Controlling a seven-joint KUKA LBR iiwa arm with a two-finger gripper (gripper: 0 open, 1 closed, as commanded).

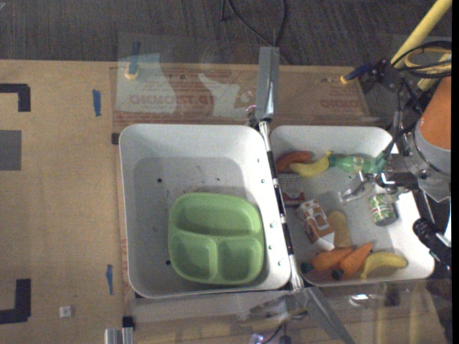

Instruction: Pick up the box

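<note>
— Gripper [361, 185] first: where does it sit?
— Over the right bin [423, 264], fingers slightly apart with nothing between them.
— Largest thing?
— The left bin [143, 149], bearing a green divided tray [215, 239].
— And the box [314, 218]?
— Lying in the right bin, left of the gripper and apart from it, near two carrots [343, 258], two bananas [384, 263] and a small can [383, 209].

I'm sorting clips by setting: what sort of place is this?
Probably a robotics lab bench: two white bins side by side on a taped board, toy food and a small box in one, and a robot arm reaching in.
</note>
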